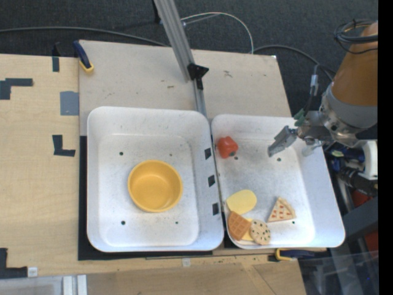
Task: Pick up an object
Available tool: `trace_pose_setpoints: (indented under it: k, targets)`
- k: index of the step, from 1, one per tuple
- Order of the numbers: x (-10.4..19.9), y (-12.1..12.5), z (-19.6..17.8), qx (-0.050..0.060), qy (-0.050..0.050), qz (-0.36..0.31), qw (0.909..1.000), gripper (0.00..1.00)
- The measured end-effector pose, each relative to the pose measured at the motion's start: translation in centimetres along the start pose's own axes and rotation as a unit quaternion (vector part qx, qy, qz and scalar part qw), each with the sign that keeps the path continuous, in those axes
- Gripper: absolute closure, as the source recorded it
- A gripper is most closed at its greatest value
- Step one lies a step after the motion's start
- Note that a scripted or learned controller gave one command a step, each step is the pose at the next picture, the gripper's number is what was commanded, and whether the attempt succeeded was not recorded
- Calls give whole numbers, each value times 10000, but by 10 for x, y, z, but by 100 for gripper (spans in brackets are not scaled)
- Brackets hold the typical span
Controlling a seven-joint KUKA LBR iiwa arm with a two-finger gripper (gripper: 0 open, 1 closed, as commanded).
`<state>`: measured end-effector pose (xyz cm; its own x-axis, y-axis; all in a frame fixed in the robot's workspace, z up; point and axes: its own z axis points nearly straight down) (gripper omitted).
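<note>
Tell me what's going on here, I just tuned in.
The arm's hand is over the upper right part of the right bin, with nothing between its fingers. In that bin lie a red piece near the left wall and, toward the front, a yellow piece, a pizza slice, a waffle and a cookie. The left bin holds a yellow bowl. Nothing has been picked up yet.

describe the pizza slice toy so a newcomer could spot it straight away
Look in the right-hand white bin, toward its near edge, where a few flat food toys lie. The pizza slice lies furthest right of them, apart from the cookie: the only triangle, tan with red spots.
</note>
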<state>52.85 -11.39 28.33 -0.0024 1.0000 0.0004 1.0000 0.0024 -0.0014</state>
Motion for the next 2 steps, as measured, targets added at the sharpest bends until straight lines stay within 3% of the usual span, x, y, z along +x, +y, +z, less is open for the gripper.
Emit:
trace_pose_setpoints:
  k: [1, 2]
  targets:
    - [0, 0, 0, -1, -2, 1, 10000, 0]
    - [-5, 0, 45, 23, -2, 8, 10000, 0]
